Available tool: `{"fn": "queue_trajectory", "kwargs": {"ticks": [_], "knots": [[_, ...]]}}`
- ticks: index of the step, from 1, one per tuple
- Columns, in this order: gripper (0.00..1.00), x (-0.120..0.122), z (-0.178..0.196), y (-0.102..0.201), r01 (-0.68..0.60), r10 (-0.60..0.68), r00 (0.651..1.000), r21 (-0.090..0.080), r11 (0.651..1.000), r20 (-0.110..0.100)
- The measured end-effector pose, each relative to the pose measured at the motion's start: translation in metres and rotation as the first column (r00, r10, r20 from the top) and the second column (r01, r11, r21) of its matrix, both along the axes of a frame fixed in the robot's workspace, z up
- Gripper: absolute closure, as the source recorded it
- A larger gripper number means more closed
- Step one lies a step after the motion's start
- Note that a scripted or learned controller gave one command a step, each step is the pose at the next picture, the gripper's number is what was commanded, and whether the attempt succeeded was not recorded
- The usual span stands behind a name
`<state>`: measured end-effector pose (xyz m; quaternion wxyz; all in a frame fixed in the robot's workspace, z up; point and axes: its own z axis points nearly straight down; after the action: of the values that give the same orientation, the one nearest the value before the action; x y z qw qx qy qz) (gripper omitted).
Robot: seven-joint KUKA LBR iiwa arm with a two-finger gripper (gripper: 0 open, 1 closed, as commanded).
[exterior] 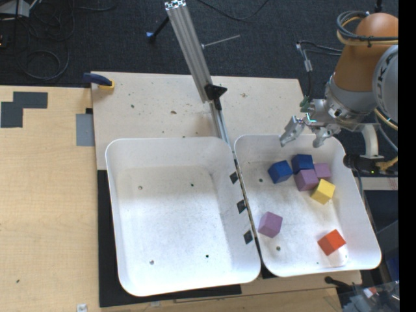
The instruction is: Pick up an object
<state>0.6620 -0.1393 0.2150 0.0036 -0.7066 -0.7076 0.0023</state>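
Pincer (305, 134) hangs with fingers spread, gripping nothing; 2 blue cubes (280, 171) lie just below it in the right bin (364, 252).

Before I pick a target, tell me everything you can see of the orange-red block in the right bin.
The orange-red block is a small cube with a matte, solid-coloured look, possibly foam or painted wood. It sits on the floor of the right bin, near the corner closest to the camera, turned so its edges run diagonal to the bin's walls. It stands alone: the purple cube to its left and the yellow cube above it are both apart from it. The gripper is at the bin's far rim, away from it.
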Motion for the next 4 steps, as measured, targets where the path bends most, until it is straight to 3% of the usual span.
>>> {"fn": "queue_trajectory", "kwargs": {"ticks": [1, 2, 4], "knots": [[0.0, 0.001, 0.003, 0.0, -0.003, 0.003, 1.0, -0.002, 1.0, 0.005], [0.0, -0.001, -0.062, 0.002, -0.001, 0.001, 1.0, -0.001, 1.0, -0.001], [0.0, -0.001, -0.124, 0.003, -0.002, 0.002, 1.0, 0.003, 1.0, 0.007]]}}
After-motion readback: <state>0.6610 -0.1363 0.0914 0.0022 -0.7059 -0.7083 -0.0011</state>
